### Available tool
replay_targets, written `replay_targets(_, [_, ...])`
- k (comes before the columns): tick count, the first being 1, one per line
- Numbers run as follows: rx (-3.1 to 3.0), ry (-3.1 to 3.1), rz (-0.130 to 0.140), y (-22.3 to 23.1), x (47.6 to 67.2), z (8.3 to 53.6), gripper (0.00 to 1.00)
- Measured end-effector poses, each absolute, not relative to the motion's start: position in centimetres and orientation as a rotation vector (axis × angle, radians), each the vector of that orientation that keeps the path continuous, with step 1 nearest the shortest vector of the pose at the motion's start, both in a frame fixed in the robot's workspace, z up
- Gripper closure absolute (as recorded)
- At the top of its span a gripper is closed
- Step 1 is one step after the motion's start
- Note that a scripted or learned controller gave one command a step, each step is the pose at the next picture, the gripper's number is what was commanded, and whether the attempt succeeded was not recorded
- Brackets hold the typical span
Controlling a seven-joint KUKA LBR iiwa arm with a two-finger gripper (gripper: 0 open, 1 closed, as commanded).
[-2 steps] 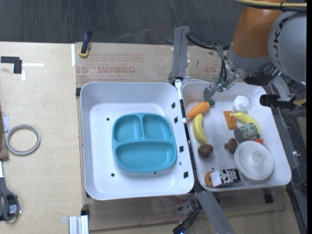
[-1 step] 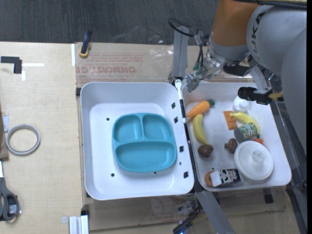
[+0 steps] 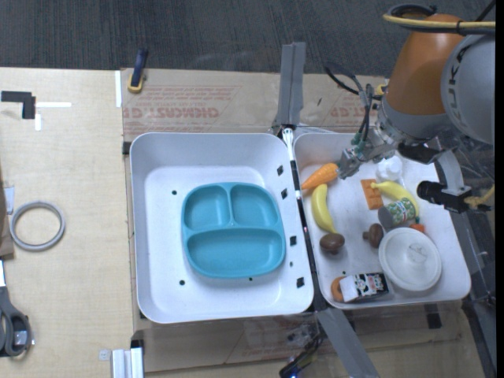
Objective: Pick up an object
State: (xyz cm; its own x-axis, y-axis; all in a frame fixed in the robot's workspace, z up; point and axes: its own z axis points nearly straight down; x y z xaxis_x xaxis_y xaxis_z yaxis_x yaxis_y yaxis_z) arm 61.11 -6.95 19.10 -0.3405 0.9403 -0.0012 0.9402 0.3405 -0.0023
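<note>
So, working from the front edge of the right bin (image 3: 457, 290) back: nearest is a small carton (image 3: 364, 285) lying flat, then a white bowl (image 3: 409, 258) upside down, a brown round fruit (image 3: 331, 243) and a smaller brown one (image 3: 373, 233) just beside the bowl. Past those, a banana (image 3: 320, 208) lies along the bin's left wall, with an orange carrot (image 3: 318, 176) at its far end. A second small banana (image 3: 394, 190) sits on a green-labelled can (image 3: 400, 210), next to an orange block (image 3: 371, 193).

The pincer (image 3: 351, 162) is at the far left of that bin, tip right by the carrot's thick end (touching or just shy, too blurry to call). Can't tell whether it's released or clenched, and nothing is visibly between the tips.

My guess is the carrot's the pick. To do it well I'd straddle it across the narrow width, near the thick end, and drop low enough before closing. It's round and tapered, so it'll likely roll or squirt toward the wall if pinched off-centre.

The left bin (image 3: 150, 235) holds a teal divided plate (image 3: 233, 231), well apart from all this.
</note>
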Motion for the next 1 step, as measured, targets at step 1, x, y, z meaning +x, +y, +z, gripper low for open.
replay_targets(1, [-1.278, -2.869, 0.001, -15.34, 56.59, 9.19, 1.0])
